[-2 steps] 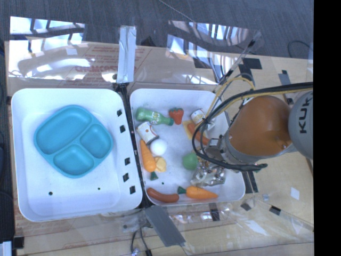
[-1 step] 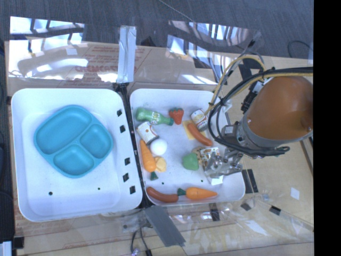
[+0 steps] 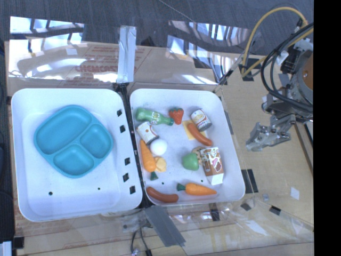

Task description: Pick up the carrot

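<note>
Carrot (image 3: pixel 198 189) lies flat near the front edge of the right bin (image 3: pixel 228 143), orange body pointing right, green stub pointing left, just ahead of the brown sausage (image 3: pixel 162 197) in the front-left corner. Two more orange carrot-like pieces are in here too: one (image 3: pixel 146 156) runs along the left wall, another (image 3: pixel 200 134) sits slanted in the middle right, resting on a yellow slice (image 3: pixel 189 128). Crowded bin, this one! Up at the back there's a green bottle (image 3: pixel 153 116) lying on its side, a red strawberry (image 3: pixel 176 115) right beside it, and a small can (image 3: pixel 200 119) next along. A second can (image 3: pixel 146 133) leans near the left wall with a white egg (image 3: pixel 159 147) touching it below. A green pear-like fruit (image 3: pixel 190 161) sits mid-bin, just left of a printed carton (image 3: pixel 211 163) that lies a little behind the front carrot.

Over in the left bin (image 3: pixel 21 143), a blue divided plate (image 3: pixel 73 140) with three compartments rests alone.

And the gripper (image 3: pixel 264 137)? It's off to the right, outside both bins, hanging over the bare wooden bench (image 3: pixel 277 180), well apart from the carrot. Whether the claw is open or closed, I cannot tell from this angle. Nothing of the bin's contents is seen in it. Black and yellow cables (image 3: pixel 266 25) loop above the arm at the upper right
</note>
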`<act>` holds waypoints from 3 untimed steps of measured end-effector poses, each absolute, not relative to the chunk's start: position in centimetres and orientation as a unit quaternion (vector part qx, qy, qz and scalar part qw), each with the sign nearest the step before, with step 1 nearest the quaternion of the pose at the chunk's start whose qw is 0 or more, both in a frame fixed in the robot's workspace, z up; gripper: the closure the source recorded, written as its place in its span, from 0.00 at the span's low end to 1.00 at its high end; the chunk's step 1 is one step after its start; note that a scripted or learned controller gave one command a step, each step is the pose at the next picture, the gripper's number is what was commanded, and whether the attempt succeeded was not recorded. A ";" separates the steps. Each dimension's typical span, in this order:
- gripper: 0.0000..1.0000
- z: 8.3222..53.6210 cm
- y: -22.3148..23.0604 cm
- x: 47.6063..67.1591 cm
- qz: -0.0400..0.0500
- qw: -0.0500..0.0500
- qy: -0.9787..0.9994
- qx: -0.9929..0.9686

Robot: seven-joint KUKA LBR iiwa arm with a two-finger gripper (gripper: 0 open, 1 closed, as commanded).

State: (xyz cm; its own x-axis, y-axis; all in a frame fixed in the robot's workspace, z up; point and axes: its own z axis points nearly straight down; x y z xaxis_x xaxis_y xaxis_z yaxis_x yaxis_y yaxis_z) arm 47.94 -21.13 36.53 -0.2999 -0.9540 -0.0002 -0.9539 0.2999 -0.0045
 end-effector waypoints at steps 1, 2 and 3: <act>1.00 24.2 -15.2 50.7 0.008 -0.002 0.777 -0.629; 1.00 29.3 -3.7 47.8 0.002 0.000 0.813 -0.582; 1.00 18.6 -1.0 47.9 0.004 -0.004 0.859 -0.512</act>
